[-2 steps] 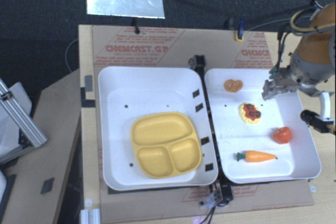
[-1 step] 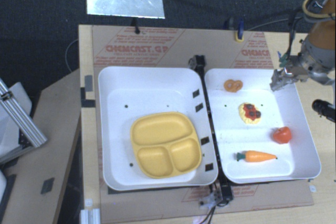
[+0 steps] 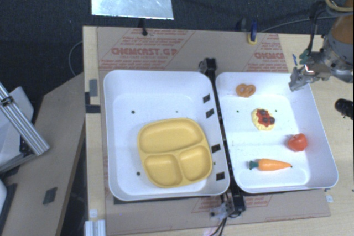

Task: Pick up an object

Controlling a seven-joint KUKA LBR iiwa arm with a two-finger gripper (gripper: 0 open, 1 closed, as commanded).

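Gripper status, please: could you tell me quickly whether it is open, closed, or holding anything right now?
Gripper: cannot be told whether open or closed; it sits over the far right edge of the right bin, with nothing visibly held.

Camera: single, fixed, mounted above the bench [image 3: 166, 44]. Facing: downward at a slant, far bench edge at the top of the frame. Range: moderate; takes in both white bins whole, left bin [image 3: 119, 96] and right bin [image 3: 318, 135], with bench margins and dark floor beyond. Arm [image 3: 337, 52] enters at the right edge. Second view: none to compare for shared coverage.
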